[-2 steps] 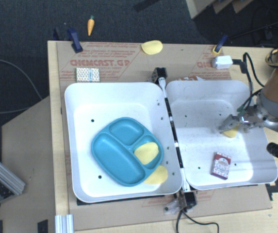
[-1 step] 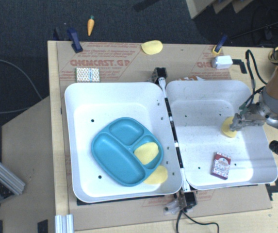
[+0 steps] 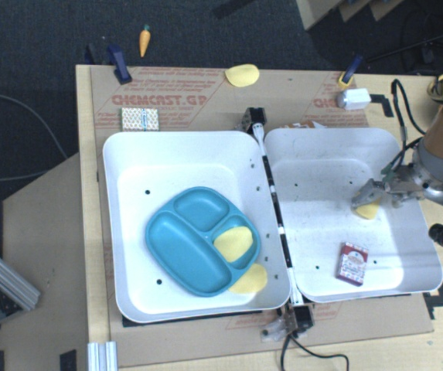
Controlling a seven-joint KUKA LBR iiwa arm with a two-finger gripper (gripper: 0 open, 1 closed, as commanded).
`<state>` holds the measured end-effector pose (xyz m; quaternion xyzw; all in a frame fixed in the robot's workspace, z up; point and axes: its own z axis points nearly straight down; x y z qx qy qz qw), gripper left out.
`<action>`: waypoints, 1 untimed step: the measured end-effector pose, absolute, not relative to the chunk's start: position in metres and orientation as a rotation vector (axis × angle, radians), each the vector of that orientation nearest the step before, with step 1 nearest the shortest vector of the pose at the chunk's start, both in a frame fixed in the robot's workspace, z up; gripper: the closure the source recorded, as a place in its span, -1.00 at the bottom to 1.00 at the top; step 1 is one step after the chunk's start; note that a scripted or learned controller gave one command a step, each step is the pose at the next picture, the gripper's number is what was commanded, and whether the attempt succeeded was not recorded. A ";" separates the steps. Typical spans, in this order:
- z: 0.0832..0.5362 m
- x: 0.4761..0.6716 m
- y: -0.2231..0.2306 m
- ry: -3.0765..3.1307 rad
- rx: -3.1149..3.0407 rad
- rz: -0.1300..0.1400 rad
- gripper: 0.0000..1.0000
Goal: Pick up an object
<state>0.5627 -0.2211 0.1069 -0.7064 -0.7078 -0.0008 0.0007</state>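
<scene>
Yellow piece [image 3: 368,210] lies under the claw [image 3: 366,197], long axis pointing left-right.

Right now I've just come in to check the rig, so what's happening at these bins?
The grey arm's claw is down in the right white bin, right over a small yellow piece; whether it grips it can't be told. A small red patterned packet lies nearer the front of that bin. In the left white bin, a blue divided plastic tray holds one yellow lump, with another yellow lump beside it.
</scene>
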 end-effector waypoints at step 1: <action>0.117 0.563 -0.221 -2.225 -2.219 -0.004 1.00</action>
